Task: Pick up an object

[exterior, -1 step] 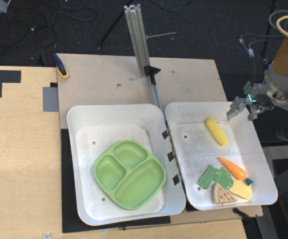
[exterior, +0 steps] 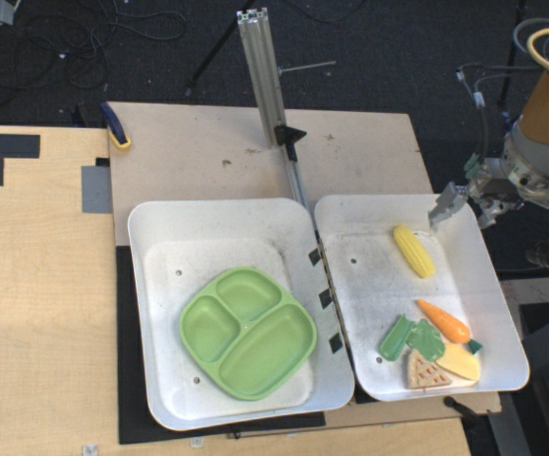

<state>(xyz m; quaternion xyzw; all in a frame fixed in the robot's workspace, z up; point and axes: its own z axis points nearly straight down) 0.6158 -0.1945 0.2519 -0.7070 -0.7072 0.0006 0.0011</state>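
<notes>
The right bin [exterior: 369, 283] holds several toy foods. A yellow corn cob [exterior: 413, 251] lies near its far side. Toward the near right corner lie an orange carrot [exterior: 444, 320], a green piece [exterior: 410, 338], a yellow wedge [exterior: 461, 361] and a tan waffle slice [exterior: 426, 373], bunched together. My gripper [exterior: 466, 207] hangs over the bin's far right rim, just right of and beyond the corn. Its fingers stand open with nothing between them.
A green divided plate [exterior: 248, 332] sits in the left bin [exterior: 160, 245]. An upright metal post [exterior: 265, 79] rises behind the seam between the bins. Black clips [exterior: 324, 297] line that seam. Bare bin floor lies left of the corn.
</notes>
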